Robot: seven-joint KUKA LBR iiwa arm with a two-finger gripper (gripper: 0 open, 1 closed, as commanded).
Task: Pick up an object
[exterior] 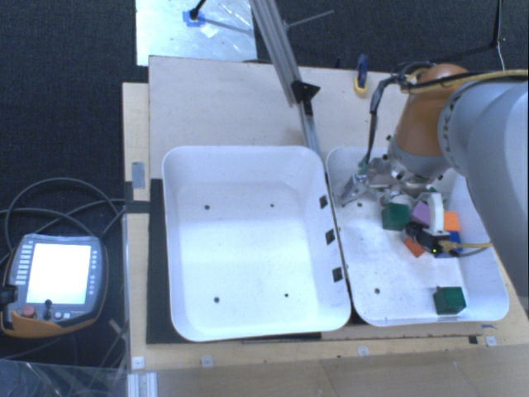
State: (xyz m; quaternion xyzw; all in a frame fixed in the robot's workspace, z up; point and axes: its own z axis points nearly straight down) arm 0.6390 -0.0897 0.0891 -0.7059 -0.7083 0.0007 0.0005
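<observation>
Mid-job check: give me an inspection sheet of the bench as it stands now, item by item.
Surface: bench bears left bin and right bin side by side.
Job's things: dark green block alone at right bin's near corner; green block, purple piece and orange pieces bunched under the arm.
Clutter: nothing seen.
Grippers: gripper low in right bin over the bunched pieces; finger state unclear.
Cables: black cable along the wrist; cables looping to pendant.
Surroundings: teach pendant on dark floor, left; metal pole across bench.
</observation>
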